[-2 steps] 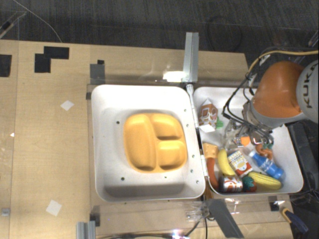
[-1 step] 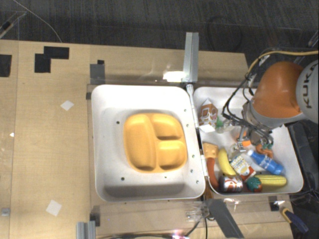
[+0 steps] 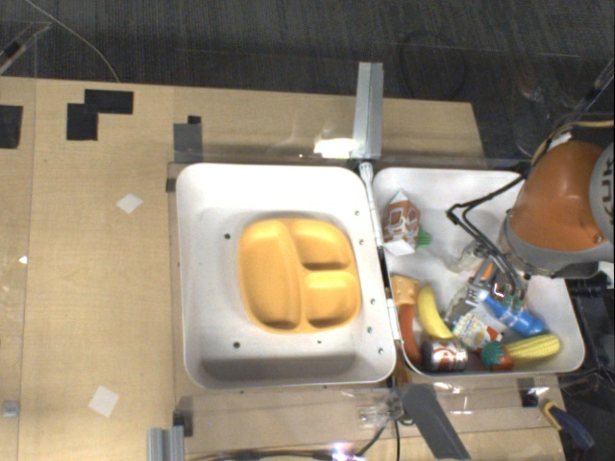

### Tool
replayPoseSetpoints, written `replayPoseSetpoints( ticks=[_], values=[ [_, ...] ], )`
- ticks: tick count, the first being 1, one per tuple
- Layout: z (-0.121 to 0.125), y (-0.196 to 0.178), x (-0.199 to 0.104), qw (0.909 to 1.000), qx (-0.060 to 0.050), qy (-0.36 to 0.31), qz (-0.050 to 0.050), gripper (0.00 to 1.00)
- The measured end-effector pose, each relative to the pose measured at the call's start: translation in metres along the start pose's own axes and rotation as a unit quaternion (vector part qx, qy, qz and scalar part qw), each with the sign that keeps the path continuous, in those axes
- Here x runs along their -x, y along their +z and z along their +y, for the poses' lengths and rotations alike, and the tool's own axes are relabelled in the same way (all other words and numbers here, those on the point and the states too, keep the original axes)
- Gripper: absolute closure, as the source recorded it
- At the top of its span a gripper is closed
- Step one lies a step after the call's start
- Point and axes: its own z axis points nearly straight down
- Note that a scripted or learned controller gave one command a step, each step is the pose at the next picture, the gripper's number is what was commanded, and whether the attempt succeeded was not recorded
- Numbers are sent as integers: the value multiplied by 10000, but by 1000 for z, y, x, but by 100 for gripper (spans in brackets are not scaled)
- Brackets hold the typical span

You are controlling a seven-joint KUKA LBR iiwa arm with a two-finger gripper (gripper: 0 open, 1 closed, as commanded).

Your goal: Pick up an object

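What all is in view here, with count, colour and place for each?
bins: two, white, side by side on the bench
tray: one, yellow, three compartments, middle of the left bin
carton: one, white and red, upper left of the right bin
banana: one, yellow, lower middle of the right bin
can: one, silver and red, front edge of the right bin
corn: one, yellow, lower right of the right bin
blue item: one, blue, just above the corn
arm: one, orange band, over the right bin
end effector: one, metallic, low among the right bin's items
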Motion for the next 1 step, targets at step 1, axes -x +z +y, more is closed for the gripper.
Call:
replayPoseSetpoints(
  ticks=[1],
  values=[
    [20,4,106,9976,-7,691,20,0]
  ],
)
